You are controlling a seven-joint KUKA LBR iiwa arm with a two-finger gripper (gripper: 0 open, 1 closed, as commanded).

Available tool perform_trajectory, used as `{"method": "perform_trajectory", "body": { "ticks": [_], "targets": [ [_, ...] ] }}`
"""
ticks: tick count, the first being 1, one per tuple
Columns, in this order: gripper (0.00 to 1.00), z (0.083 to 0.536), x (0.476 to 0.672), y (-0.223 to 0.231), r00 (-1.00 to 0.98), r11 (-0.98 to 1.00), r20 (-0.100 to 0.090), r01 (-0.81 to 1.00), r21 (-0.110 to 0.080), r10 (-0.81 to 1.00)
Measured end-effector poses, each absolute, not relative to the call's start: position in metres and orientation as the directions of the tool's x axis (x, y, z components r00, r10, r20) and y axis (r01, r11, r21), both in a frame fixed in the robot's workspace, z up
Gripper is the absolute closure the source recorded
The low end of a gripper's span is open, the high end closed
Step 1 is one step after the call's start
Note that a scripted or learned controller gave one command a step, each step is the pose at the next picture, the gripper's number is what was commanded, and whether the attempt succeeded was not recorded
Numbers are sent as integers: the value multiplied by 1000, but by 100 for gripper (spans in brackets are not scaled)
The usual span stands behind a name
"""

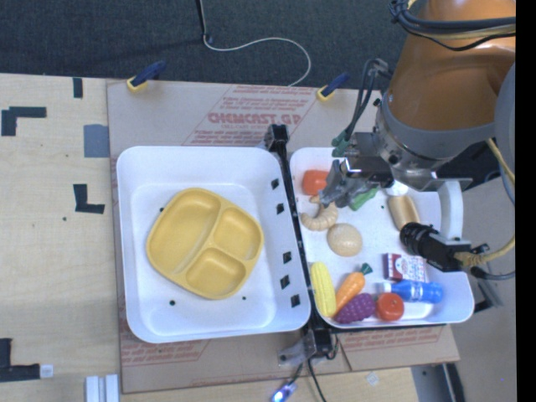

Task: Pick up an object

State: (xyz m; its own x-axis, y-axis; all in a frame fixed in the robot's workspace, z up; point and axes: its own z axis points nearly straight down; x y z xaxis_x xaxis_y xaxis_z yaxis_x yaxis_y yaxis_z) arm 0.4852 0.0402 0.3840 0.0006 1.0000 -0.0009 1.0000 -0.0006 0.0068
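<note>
Along the lower edge of the right bin (456, 312) lies a row of toy food: an ear of corn (322, 287) with its long axis running up and down the frame, a carrot (351, 287) slanting with its green top toward the upper right, a bunch of purple grapes (356, 308), a red tomato (389, 306), and a blue and white bottle (416, 292) lying on its side, long axis left to right. Just above the bottle sits a small red and white carton (405, 267). Near the middle of that bin rests a pale egg (344, 239), and above it a curved, beige peanut-like piece (320, 219) lies with its long axis left to right, close to the bin's left wall. An orange-red round object (315, 181) sits in the upper left corner of this bin, and a tan cylinder (403, 212) lies toward the right, long axis roughly up and down.

The gripper (339, 189) hangs low over the upper part of the right bin, just above the beige piece and beside a green item (363, 198); whether its fingers are apart or together cannot be told, and nothing is visibly between them.

The left bin (134, 224) holds a yellow divided plate (205, 242)
</note>
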Motion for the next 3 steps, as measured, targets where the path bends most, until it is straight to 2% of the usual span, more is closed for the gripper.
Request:
{"method": "perform_trajectory", "body": {
  "ticks": [1, 2, 3],
  "targets": [
    [100, 290, 482, 46, 1, -1, -3, 1000, -16, 1000],
    [100, 399, 485, 86, -6, 6, 1, 1000, 5, 1000],
    [100, 401, 485, 83, -1, 1, -6, 1000, -11, 1000]
  ]
}}
